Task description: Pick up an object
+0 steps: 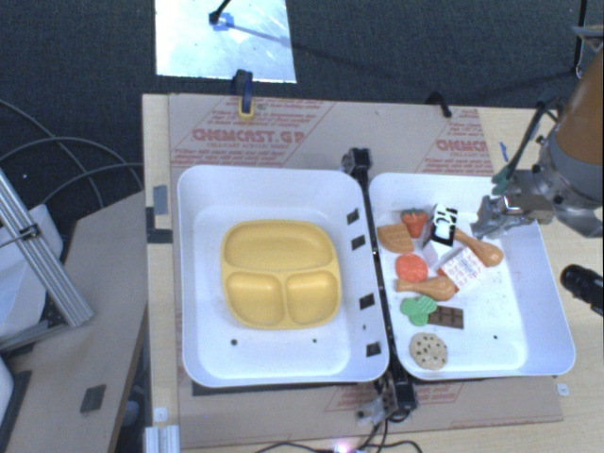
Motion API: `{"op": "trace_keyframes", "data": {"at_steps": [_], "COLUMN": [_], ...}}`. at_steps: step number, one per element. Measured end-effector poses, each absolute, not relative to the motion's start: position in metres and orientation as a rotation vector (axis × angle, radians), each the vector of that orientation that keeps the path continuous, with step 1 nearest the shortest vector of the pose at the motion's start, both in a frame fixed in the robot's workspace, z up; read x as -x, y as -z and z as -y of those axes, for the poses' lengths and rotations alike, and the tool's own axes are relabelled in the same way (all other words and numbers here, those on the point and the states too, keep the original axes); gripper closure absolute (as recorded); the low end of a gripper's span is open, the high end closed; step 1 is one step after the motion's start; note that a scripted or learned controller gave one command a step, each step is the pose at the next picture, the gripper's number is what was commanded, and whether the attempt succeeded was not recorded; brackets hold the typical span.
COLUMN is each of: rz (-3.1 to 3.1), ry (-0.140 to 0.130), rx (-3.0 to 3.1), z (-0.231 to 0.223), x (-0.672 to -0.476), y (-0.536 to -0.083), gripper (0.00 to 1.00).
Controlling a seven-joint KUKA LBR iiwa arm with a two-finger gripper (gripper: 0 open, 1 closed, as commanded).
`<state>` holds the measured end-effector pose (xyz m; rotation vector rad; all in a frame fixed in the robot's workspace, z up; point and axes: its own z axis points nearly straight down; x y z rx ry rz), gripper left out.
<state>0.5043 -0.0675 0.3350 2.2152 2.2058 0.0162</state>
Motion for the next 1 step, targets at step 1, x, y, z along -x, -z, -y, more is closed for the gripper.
{"op": "trace_keyframes", "data": {"at_steps": [1], "rz": [-2.23], "ry": [-0.013], "rx": [-2.204], "z": [-0.0011], "x": [-0.4873], "y": [-0.391], "gripper": [1.0]}}
